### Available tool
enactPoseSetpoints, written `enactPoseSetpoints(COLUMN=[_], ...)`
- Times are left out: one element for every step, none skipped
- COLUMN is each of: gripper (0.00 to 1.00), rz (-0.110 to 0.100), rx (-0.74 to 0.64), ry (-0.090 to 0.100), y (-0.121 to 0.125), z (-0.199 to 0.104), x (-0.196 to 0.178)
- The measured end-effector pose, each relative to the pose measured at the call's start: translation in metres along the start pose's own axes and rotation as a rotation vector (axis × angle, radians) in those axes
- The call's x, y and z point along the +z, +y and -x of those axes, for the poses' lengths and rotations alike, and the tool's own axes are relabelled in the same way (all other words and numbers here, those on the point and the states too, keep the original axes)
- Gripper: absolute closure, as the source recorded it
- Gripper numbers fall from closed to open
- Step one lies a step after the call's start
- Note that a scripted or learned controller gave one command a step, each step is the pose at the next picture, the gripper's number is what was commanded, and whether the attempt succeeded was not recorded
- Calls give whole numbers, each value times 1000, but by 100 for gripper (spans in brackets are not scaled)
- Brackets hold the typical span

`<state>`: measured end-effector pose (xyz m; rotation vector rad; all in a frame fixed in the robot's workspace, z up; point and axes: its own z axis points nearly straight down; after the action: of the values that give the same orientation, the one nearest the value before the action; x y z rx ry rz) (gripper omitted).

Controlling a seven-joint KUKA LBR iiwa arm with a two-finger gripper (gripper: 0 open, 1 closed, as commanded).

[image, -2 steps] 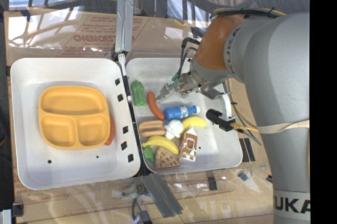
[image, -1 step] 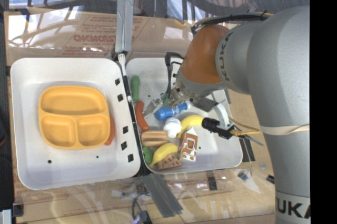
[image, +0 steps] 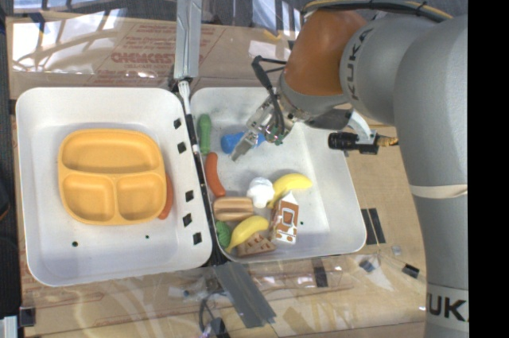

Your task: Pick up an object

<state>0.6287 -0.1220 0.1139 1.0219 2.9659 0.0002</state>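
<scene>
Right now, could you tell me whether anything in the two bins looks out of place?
An orange sausage-shaped piece lies wedged against the yellow tray in the left bin, apart from the other toy food heaped in the right bin.

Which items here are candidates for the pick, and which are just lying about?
Candidates, right bin: blue piece by the gripper, green item, orange sausage, hot dog, white ball, two bananas.

Lying about: yellow divided tray in the left bin.
</scene>
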Motion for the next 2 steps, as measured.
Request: enactPoseSetpoints(gripper=[0,0], rz=[-1,-2], rx=[-21,-181], ry=[3,6], y=[35,-1], z=[1,-35], x=[10,22])
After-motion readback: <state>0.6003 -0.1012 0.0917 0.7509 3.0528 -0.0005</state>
